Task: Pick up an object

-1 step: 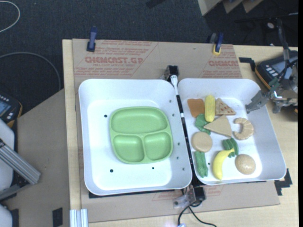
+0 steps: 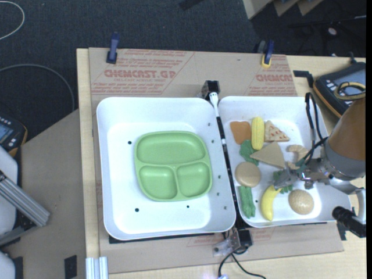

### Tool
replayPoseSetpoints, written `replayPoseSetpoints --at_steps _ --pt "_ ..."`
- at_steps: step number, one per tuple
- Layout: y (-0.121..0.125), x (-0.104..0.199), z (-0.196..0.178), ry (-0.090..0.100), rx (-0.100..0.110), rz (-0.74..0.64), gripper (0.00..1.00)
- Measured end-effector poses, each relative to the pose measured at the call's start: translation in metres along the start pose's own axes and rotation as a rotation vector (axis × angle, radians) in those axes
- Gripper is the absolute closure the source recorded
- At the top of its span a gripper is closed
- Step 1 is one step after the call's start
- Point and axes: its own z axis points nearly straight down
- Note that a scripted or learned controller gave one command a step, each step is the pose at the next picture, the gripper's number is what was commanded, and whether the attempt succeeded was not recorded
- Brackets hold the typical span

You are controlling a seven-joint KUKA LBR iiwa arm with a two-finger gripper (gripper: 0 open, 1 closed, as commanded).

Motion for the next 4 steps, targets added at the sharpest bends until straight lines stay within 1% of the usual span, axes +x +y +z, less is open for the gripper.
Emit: replayPoseSetpoints --at_steps 1,2,3,4 --pt "0.069 0.036 0.036 -0.009 -0.023 -0.008 0.00" --pt "0.002 0.042 0.037 -0.004 -0.009 0.001 0.00" --pt "0.006 0.121 -0.069 -0.005 -0.028 -0.012 0.00" --pt "0.004 0.188 -0.062 -0.004 -0.016 -0.010 0.00"
